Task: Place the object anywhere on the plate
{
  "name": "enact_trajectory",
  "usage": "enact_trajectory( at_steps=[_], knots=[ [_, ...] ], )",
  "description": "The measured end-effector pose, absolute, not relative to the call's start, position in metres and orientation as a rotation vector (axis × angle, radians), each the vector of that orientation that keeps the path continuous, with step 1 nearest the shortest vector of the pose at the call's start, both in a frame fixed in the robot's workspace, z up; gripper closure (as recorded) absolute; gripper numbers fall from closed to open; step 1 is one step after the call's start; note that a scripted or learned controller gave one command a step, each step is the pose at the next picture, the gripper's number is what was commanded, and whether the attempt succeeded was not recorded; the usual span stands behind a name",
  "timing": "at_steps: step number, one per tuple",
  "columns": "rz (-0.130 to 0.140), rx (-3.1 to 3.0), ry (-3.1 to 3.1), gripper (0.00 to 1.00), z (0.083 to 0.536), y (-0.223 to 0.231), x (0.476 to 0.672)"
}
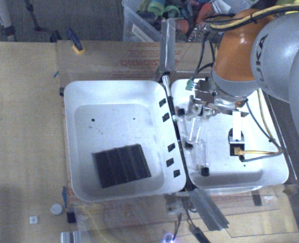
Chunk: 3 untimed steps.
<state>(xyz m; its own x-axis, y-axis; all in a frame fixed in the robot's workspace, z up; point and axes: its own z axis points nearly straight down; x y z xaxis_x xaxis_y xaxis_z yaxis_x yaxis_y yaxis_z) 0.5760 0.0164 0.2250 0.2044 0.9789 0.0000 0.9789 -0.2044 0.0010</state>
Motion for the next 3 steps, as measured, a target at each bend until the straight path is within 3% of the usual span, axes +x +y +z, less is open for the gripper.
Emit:
enact_trajectory(
  at_steps=[1, 2, 3],
  knots=[
    [0.003, 2.139, 2.297, 1.00, 0.273, 0.027, 0.562],
    [0.002, 1.754, 2.602, 1.00, 0.344, 0.005, 0.503],
    [-0.001, 1.519, 2.752, 1.00, 0.326, 0.026, 0.493]
  ],
)
